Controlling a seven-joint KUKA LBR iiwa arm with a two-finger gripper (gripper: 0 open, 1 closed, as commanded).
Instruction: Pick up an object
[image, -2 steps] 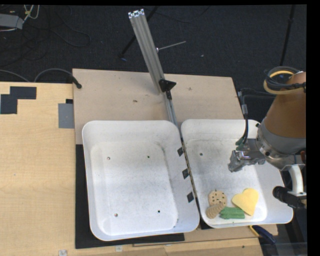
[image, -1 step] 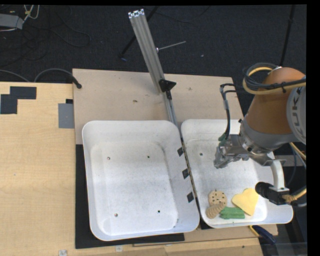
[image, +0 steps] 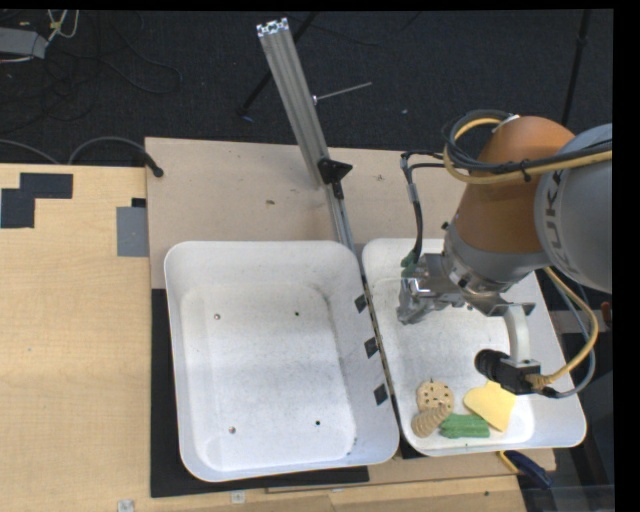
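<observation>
**Three small pieces at the near end of the right-hand bin**

Nearest to us, along the bottom of the camera view, we see the near rim of the right-hand shallow white bin (image: 520, 442), and just inside it three small things bunched together. We take the flat green piece (image: 464, 427) as our dial centre. At about ten o'clock from it, and touching or very nearly touching it, lies a tan, bumpy, biscuit-like piece (image: 432, 405). At about two o'clock lies a pale yellow wedge-shaped block (image: 491, 405), its lower edge meeting the green piece. Any of the three could serve as the object to pick up, and all of them rest on the bin floor.

From that same centre the two-finger gripper (image: 413, 303) hangs at about eleven o'clock, well apart from the cluster and over the far part of the same bin, close to the divider between the two bins. We see nothing between its fingers, and we cannot tell how its jaws stand, since the metal parts merge together from this angle. Above it, at about one o'clock from the gripper, rises the grey arm with its orange band (image: 515, 190), with black and yellow cables looping around it.

At nine o'clock from the green piece spreads the left-hand shallow white bin (image: 190, 300), its floor speckled with a few dark dots. At twelve o'clock of that bin a silver aluminium rail (image: 300, 115) slants up from the bench.
</observation>
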